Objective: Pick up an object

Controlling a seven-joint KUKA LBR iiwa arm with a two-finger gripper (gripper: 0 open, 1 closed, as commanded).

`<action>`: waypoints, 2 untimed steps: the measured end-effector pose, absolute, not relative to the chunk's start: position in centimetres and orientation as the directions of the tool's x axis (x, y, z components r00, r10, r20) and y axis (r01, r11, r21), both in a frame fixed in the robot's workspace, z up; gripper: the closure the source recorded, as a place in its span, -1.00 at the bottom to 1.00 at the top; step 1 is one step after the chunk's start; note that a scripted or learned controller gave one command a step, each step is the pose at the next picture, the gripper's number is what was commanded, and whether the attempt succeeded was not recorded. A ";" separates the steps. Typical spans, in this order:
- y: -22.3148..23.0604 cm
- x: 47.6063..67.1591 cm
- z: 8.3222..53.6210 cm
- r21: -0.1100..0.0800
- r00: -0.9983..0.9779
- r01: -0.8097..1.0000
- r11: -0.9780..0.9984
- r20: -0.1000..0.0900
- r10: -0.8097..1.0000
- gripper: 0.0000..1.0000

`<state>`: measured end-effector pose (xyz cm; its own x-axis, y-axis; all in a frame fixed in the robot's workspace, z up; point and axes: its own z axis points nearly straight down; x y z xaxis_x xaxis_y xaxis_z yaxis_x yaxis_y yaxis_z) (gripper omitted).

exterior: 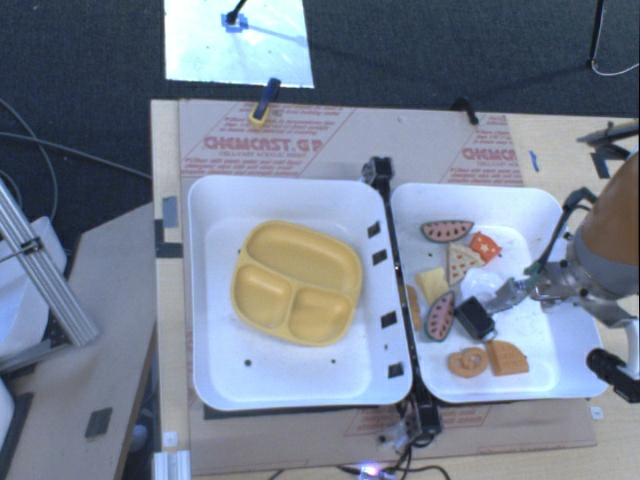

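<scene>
Camera view: arm [600, 258] low over right bin [560, 373], jaws' state unclear.

This looks like a robotics lab or test cell, not a home or kitchen. A bench [300, 133] at the centre of the frame is covered in protective sheeting printed "CHEMCAST" and carries two shallow white bins [215, 268] clamped side by side. Dark carpet [80, 48] fills the upper part — loose cables [60, 148] trail across it at the left. An aluminium frame rail [45, 278] stands at the left edge, and a pale floor panel [235, 28] with a blue marker lies at the top.
</scene>
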<state>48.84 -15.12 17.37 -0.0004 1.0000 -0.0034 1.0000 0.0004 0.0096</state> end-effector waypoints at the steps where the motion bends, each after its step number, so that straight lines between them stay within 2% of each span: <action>1: -15.0 48.8 22.4 0.008 -0.005 1.000 0.005 -0.002 1.000 -1.00; 2: -16.3 48.6 17.1 -0.001 0.000 1.000 0.000 0.000 1.000 -1.00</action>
